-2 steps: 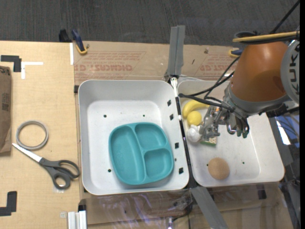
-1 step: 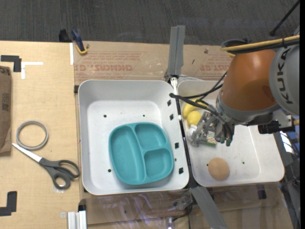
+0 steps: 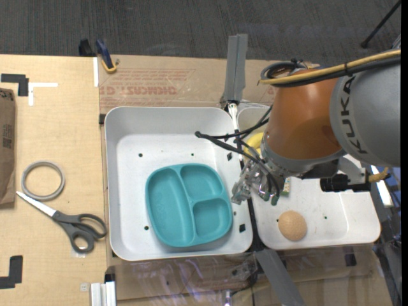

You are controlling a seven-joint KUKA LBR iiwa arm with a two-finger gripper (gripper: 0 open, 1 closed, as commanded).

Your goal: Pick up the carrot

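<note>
My gripper hangs low over the wall between the two bins, at the left edge of the right bin. The grey and orange wrist above it covers most of that bin's back half. A yellow object peeks out from behind the wrist at the bin's back left; I cannot tell what it is. A tan round object lies on the right bin's floor, just right of and below the gripper.
A teal divided plate lies in the left bin, its right edge close to the gripper. On the bench to the left are scissors, a roll of tape and a brown bag.
</note>
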